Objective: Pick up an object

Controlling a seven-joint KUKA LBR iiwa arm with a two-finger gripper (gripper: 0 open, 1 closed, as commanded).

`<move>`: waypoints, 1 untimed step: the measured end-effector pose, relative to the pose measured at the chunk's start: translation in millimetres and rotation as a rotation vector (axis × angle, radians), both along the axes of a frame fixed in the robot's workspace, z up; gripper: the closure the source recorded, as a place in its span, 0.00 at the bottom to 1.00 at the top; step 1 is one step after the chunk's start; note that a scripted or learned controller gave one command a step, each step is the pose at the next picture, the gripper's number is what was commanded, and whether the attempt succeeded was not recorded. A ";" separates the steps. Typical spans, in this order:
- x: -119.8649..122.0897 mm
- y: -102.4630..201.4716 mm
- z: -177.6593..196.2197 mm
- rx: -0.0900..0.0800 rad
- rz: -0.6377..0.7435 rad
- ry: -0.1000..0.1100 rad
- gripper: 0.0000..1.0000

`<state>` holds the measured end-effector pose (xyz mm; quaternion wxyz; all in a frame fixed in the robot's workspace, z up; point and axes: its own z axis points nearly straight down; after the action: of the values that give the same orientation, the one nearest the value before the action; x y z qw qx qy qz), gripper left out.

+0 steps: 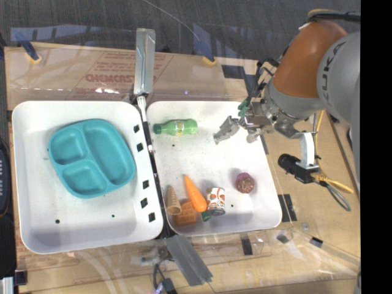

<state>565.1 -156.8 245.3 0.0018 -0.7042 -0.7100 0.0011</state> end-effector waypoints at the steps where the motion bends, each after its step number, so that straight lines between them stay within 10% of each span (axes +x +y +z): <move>1: -56.9 11.9 -116.8 0.002 -0.084 0.009 0.00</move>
<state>508.2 -144.9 128.4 0.0056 -0.7333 -0.6799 0.0036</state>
